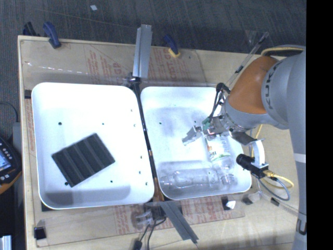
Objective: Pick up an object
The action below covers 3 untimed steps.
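The tool [193, 134] is low in the right bin [171, 100], but I cannot tell what it grips. A clear plastic bottle [195, 179] lies along the near wall, and a small labelled packet [217, 150] sits beside the tool. A black ridged pad [83, 159] rests in the left bin [78, 95]

A pale wooden tabletop [78, 61], printed with faint red lettering, is set on dark grey carpet [156, 4]. Blue clamps [51, 34] are fixed along its far edge. A grey metal bar [141, 51] is laid across that edge. Even overhead light is cast throughout.
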Motion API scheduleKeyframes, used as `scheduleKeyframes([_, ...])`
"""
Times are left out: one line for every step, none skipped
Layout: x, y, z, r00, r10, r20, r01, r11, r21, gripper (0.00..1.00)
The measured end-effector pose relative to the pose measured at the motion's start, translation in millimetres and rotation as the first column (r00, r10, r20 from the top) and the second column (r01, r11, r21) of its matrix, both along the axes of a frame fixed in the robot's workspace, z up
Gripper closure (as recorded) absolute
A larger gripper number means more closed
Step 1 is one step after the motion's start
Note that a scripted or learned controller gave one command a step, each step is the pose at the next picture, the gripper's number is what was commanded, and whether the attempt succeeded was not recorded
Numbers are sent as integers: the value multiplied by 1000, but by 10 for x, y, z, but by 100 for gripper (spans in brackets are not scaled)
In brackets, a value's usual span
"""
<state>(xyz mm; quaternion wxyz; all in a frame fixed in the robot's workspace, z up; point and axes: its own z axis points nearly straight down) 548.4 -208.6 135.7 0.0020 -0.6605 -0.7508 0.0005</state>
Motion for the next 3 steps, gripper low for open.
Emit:
scheduleKeyframes([0, 0, 0, 1000, 0, 0, 0, 1000, 0, 0])
scheduleKeyframes([12, 8, 105, 1000, 4, 0, -4, 1000, 0, 100])
scheduleKeyframes([-466, -12, 376, 1000, -18, 2, 18, 1000, -1, 100])
